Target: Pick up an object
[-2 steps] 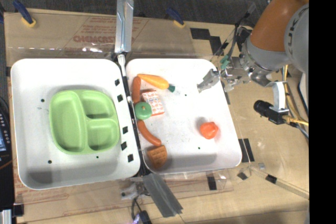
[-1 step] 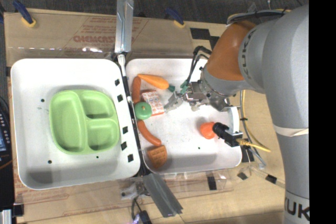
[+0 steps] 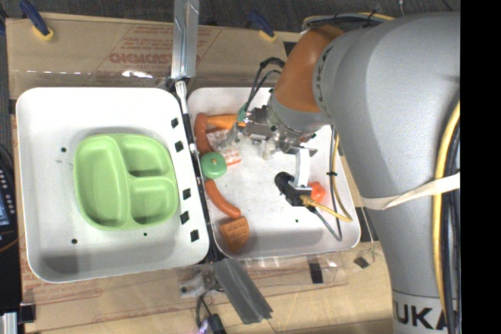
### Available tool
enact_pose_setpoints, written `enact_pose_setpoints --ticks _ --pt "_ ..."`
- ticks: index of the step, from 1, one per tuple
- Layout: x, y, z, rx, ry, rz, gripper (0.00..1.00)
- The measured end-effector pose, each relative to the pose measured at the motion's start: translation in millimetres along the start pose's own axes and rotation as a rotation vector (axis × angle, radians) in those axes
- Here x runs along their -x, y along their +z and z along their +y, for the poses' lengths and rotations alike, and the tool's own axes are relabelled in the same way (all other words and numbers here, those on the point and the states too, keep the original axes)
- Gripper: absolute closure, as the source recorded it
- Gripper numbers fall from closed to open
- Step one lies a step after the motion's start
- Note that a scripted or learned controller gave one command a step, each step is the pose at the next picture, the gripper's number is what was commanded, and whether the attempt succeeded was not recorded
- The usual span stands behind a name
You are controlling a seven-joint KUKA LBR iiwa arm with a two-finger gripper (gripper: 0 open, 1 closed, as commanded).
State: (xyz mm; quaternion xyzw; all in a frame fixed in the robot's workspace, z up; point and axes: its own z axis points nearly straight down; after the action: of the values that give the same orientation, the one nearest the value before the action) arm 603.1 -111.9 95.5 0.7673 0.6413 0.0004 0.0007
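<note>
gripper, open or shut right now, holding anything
Gripper: low in the right bin by the orange sausage-shaped toys; open or shut cannot be told, and nothing is visibly held.

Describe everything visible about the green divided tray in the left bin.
The green divided tray is pale lime, looks like moulded plastic, and has rounded corners and a raised rim. Ridges split it into one long compartment on the view's left and two smaller ones on the right. It lies flat, right side up, near the middle of the left bin. Nothing sits in it, and the arm is not touching it.
</note>
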Motion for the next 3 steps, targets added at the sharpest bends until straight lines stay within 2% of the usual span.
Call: enact_pose_setpoints --ticks 1,2,3 --pt "-20.2 -0.5 12.9 0.006 -0.22 -0.001 0.0" --pt "-20.3 -0.6 12.9 0.005 -0.304 0.001 0.0" --pt "-21.3 -9.1 12.6 0.001 -0.309 0.001 1.0"
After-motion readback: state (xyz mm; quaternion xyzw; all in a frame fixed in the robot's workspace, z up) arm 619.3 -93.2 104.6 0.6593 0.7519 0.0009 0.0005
